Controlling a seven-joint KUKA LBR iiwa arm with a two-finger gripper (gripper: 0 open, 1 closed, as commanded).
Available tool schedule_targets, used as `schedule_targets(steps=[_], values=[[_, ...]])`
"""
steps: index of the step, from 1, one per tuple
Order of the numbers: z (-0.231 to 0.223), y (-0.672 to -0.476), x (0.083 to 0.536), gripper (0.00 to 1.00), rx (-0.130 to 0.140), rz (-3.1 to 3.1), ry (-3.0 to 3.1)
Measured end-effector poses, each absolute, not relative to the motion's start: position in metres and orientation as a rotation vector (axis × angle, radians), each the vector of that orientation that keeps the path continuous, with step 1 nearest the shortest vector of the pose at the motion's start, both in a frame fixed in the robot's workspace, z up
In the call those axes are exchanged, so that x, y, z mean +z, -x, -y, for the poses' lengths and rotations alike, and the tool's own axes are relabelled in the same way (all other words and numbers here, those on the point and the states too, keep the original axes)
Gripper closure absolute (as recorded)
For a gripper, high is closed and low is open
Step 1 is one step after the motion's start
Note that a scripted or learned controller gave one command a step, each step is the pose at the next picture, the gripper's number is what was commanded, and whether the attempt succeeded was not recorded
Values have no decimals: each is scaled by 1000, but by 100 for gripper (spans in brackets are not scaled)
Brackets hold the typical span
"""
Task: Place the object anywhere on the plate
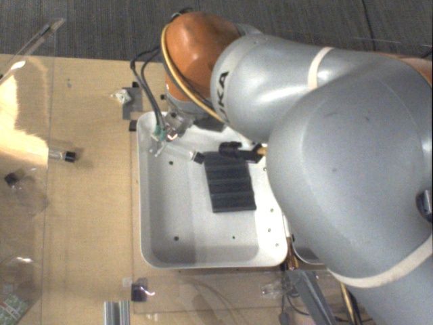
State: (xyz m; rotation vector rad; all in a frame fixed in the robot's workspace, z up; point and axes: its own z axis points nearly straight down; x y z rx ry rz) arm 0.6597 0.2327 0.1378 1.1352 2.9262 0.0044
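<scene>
Looming over the right of the scene, the grey KUKA arm with its orange band is covering much of the shallow white plastic bin. A dark ribbed rectangular object is lying flat on the bin floor, nearer its far edge than its near one. Beyond it, at the bin's far left corner, the gripper is hanging, apart from that object; its state cannot be told.
</scene>
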Motion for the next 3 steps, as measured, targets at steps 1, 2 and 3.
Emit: schedule_targets(steps=[1,2,3], values=[[-217,-640,103,100,7,-3123,-279],[-237,-643,247,100,8,-3113,325],[-236,-670,220,100,6,-2984,951]])
